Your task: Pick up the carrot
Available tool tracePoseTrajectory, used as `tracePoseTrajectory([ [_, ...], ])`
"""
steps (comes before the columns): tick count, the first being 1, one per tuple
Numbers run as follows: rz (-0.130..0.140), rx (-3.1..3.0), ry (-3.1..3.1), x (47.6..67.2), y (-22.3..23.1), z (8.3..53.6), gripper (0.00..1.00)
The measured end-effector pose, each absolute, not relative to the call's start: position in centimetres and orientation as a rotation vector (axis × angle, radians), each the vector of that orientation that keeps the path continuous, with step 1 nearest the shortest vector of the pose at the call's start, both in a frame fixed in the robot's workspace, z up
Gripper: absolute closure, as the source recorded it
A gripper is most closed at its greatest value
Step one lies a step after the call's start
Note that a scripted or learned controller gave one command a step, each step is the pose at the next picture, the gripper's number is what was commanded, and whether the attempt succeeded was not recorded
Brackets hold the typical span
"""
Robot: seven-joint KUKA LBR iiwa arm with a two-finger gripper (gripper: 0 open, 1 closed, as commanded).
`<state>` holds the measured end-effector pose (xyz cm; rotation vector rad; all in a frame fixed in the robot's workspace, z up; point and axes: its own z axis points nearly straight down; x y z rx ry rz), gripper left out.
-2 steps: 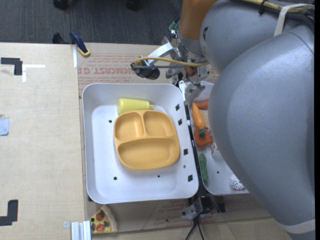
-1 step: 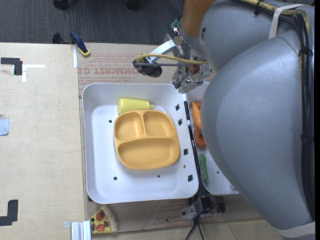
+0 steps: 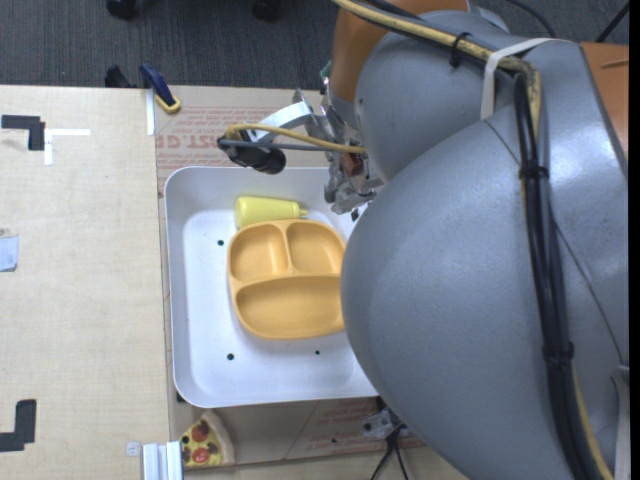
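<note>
The large grey arm (image 3: pixel 480 268) covers the right side of the shallow white bin (image 3: pixel 195 308). A yellow three-compartment plastic plate (image 3: pixel 285 278) lies in the bin, a pale yellow object (image 3: pixel 265 209) just beyond it. No carrot can be made out. Gripper state cannot be told. The carrot should be located before any descent is committed.

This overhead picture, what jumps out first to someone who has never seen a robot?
The huge grey arm swells across the right half, an orange band at its top. Left of it, a yellow divided plate lies in a white bin, with a pale yellow piece just above the plate.
</note>
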<state>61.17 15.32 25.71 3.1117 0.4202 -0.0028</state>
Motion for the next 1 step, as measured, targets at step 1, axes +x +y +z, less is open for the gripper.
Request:
tracePoseTrajectory([
  [1, 0.001, 3.048, 0.745, 55.52, 11.14, 43.33, 1.0],
])
